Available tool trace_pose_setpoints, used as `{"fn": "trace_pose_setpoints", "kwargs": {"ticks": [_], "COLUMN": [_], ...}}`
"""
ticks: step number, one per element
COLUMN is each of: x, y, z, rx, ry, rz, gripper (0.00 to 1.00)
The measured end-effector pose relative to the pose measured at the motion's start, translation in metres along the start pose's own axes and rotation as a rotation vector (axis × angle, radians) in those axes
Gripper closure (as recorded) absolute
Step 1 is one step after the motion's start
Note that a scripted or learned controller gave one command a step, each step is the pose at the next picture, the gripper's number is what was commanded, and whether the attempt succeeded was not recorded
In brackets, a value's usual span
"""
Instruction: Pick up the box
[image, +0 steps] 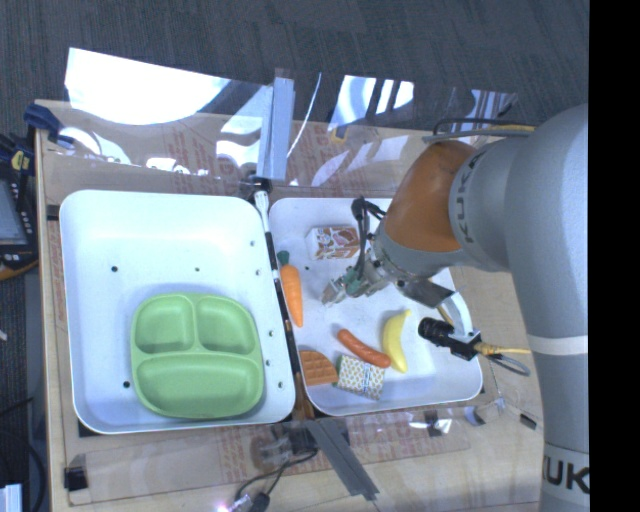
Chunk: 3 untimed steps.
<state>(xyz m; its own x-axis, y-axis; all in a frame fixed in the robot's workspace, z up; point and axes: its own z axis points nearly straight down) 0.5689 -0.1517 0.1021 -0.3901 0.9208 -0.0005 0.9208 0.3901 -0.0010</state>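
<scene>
A small box (335, 242) with a red and white printed face lies at the back of the right bin (450, 385). A second small packet with a blue-green pattern (360, 377) lies at that bin's front edge. My gripper (340, 289) hangs low over the middle of the right bin, just in front of the printed box and to the right of the carrot (291, 292). It touches neither of them as far as I can see. The arm's orange band sits right behind it.
The right bin also holds a banana (397, 339), a red sausage (362, 348) and a brown cracker (317, 367) near the front. A green divided plate (195, 356) lies in the left bin (100, 230). The wall between the bins runs just left of the carrot.
</scene>
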Motion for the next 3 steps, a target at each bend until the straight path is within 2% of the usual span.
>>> {"fn": "trace_pose_setpoints", "kwargs": {"ticks": [1, 2, 3], "x": [0.0, -0.048, -0.039], "y": [0.0, 0.036, 0.067], "z": [0.0, -0.01, 0.014], "rx": [0.0, -0.001, 0.038], "ry": [0.0, 0.0, 0.01], "rz": [0.0, 0.143, 0.128], "gripper": [0.0, 0.0, 0.0]}}
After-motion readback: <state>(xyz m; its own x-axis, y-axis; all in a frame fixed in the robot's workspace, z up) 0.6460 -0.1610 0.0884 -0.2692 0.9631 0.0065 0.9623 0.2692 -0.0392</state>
